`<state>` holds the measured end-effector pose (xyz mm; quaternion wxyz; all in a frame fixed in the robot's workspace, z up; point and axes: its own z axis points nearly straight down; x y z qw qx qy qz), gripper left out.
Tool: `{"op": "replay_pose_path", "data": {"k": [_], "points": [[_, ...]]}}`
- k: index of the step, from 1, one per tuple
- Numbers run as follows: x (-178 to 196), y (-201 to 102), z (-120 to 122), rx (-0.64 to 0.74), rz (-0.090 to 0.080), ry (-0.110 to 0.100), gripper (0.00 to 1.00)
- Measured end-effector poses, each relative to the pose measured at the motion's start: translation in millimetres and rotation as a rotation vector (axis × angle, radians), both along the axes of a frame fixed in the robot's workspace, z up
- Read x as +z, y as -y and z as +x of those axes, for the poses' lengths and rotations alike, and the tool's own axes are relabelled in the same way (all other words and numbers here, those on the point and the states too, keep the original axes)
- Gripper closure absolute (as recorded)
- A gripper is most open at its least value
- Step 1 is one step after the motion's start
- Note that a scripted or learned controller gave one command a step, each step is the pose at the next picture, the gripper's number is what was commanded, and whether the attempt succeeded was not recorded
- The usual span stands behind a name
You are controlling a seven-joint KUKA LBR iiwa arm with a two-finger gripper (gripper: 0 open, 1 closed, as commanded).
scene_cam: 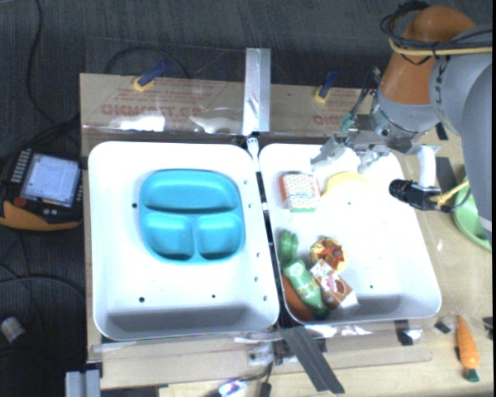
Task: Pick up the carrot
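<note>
Camera view: my arm (434, 64) reaches in from the right, pincer (347, 151) released over the right bin's (397, 246) far edge, just above a yellow item (341, 180). Carrot (295, 300) lies well below my pincer, against the near-left wall, touching green vegetables (302, 275). Bare floor lies between.

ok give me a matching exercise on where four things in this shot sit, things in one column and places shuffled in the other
Things
1. blue divided tray
2. gripper
3. yellow item
4. patterned box

Places
A. over the far part of the right bin, above the yellow item
B. in the left bin
C. in the right bin, just right of the patterned box
D. in the right bin, far end, close to the divider

Pairs: 1-B, 2-A, 3-C, 4-D
</note>
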<state>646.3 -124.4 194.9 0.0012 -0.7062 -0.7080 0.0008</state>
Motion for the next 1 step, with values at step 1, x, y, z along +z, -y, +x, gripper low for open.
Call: {"op": "replay_pose_path", "data": {"k": [1], "points": [[79.5,21.7,-49.8,-0.008,-0.002,0.001,0.0]]}}
